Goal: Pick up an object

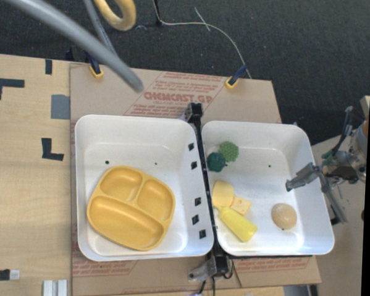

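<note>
Gripper (302, 177) is hanging over the right bin's (269, 133) right edge; can't tell how it's set. In that bin: a beige ball (284, 216) just below it, plus yellow pieces (231, 208) and green bits (223, 155) near the divider. Left bin (87, 133) has a yellow tray (131, 207).

The arm (348, 162) is cut off at the right edge — its jaws too small to read.

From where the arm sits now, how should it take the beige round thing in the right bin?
Probably straight from above, across the middle of the beige ball. It looks rounded all over and lies apart from the yellow pieces, near the bin's right wall, so finger room there may be tight.
</note>
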Controlling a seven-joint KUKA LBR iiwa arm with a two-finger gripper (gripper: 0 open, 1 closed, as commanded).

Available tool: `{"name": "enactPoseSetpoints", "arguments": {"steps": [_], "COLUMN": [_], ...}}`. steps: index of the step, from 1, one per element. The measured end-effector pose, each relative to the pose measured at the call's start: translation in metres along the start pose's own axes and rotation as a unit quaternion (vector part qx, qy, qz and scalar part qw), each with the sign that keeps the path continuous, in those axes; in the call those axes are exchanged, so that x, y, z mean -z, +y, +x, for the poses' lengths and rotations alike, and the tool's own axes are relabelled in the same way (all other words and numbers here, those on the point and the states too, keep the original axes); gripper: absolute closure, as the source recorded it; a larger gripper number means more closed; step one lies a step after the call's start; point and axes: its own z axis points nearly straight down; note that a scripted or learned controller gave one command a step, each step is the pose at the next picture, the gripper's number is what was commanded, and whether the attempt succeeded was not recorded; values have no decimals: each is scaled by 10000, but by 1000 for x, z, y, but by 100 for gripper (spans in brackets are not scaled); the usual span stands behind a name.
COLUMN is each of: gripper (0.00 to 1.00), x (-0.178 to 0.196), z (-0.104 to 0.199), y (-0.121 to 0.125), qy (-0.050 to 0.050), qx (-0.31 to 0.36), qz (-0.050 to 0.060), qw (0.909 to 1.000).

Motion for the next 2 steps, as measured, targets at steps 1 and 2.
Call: {"name": "enactPoseSetpoints", "arguments": {"steps": [1, 2], "gripper": [0, 0], "x": [6, -51], "z": [1, -3], "y": [2, -6], "qy": [-15, -7], "qx": [21, 15], "qz": [-57, -35], "qw": [10000, 10000]}}
